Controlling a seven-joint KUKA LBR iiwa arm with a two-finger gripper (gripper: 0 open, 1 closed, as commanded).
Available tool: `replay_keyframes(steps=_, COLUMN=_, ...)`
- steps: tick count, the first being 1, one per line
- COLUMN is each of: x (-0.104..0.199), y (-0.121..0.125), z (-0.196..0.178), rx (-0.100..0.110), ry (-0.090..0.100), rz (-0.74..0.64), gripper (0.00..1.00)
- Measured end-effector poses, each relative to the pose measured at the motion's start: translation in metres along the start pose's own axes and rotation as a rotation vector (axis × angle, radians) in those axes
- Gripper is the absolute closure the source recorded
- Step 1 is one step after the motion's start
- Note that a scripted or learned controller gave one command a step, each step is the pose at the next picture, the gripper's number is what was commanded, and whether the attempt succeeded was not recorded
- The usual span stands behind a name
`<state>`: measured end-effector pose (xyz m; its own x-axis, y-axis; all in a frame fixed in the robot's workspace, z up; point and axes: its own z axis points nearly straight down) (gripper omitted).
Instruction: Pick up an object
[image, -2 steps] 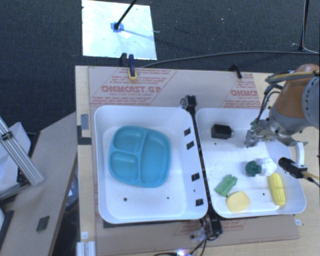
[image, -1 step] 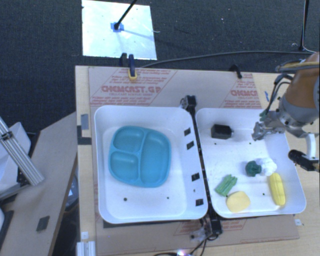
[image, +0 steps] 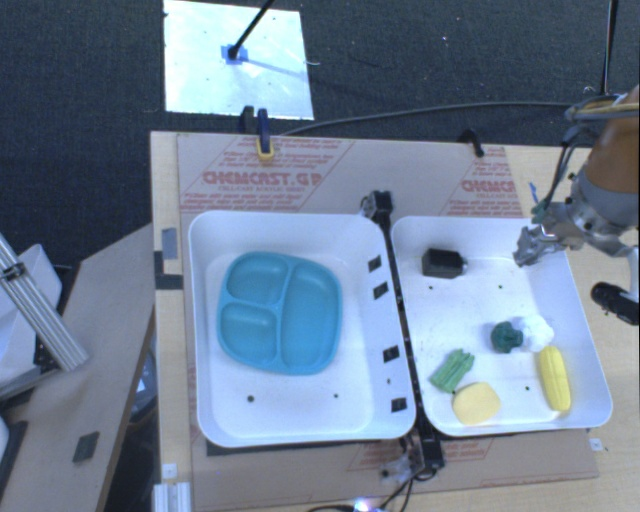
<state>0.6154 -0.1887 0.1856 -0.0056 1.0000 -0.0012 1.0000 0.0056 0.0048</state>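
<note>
From my remote station I read the gripper (image: 530, 247) over the upper right part of the right bin (image: 588, 330), above the bin floor, with nothing visible between its tips. I cannot tell from this view whether it is released or clenched.

Risk assessment: the tool is close to the bin's far and right walls. A descent from here would, in my judgement, meet bare floor or clip the rim, since no object lies directly beneath it.

Candidate objects, working outward:
- black block (image: 442, 263), to the gripper's left, standing alone. I judge it the easiest target.
- green-and-white piece (image: 514, 335), lower in the bin, just beside the corn cob (image: 554, 378). A grasp here may nudge the neighbour.
- yellow lump (image: 476, 403) and green vegetable (image: 452, 370), near or touching each other by the front wall. Crowding may cause a slip or a double grab.

The left bin (image: 205, 330) holds a blue divided plate (image: 279, 312), well apart from the tool.
</note>
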Motion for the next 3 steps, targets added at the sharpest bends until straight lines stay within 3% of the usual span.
replay_keyframes(steps=1, x=0.000, y=0.001, z=-0.021, rx=0.000, ry=0.000, rz=0.000, gripper=1.00)
replay_keyframes(steps=3, x=0.091, y=-0.027, z=-0.017, rx=0.004, ry=0.002, rz=-0.002, gripper=1.00)
